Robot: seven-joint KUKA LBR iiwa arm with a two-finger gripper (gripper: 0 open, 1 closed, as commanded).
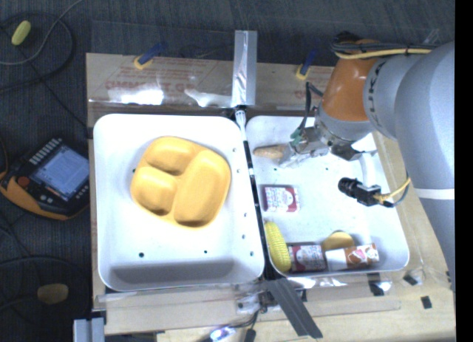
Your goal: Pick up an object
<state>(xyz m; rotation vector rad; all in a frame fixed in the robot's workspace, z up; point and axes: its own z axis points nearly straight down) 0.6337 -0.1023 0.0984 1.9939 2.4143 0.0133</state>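
Observation:
My gripper (298, 146) is low over the back of the right bin (392, 219), reaching in under the orange wrist band. Just left of it a tan, bread-like piece (269, 152) lies against the bin's back left side, close to the fingertips. A small dark red packet (280, 199) lies in the middle of that bin. A yellow corn cob (276, 245) rests at the front left, beside a dark bottle with a red label (310, 257), a yellow piece (338, 241) and a red and white packet (360, 255).
The left bin (118, 252) holds a large yellow lumpy object (180, 180). A black cable plug (359, 189) hangs over the right bin's right side. A metal divider post (244, 67) stands behind the bins. A handheld pendant (52, 178) lies off the bench at left.

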